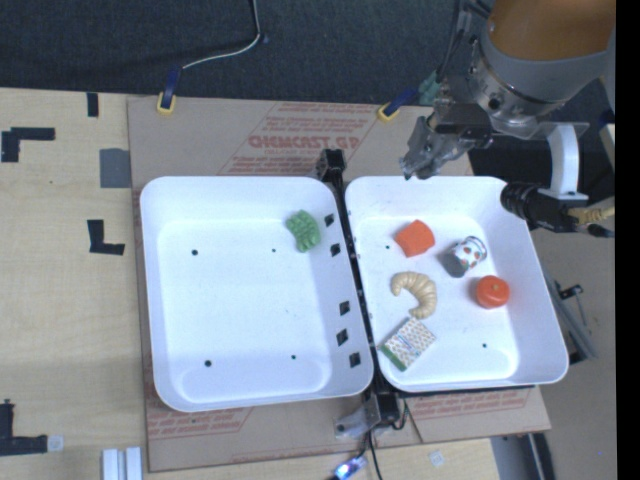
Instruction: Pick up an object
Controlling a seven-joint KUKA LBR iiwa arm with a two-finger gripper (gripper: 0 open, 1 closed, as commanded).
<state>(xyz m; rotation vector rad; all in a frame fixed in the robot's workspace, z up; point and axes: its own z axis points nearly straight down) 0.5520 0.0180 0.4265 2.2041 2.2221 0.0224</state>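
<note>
cardboard sheet (300, 143) under two white bins (160, 268) | dark carpet (120, 18) behind | pincer (418, 163) state unclear

1. The arm (545, 28) is cut off by the top edge.
2. The gripper (420, 163) is small and dark; its finger state is unreadable.
3. The patterned packet's (408, 343) print is too small to read.

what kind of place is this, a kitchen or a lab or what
Most likely a robotics lab bench set up for grasping trials, not a kitchen. Two shallow white bins sit clipped together on a cardboard sheet, small toy-like items such as a croissant lie in one, and a grey and orange arm hangs over them.
</note>
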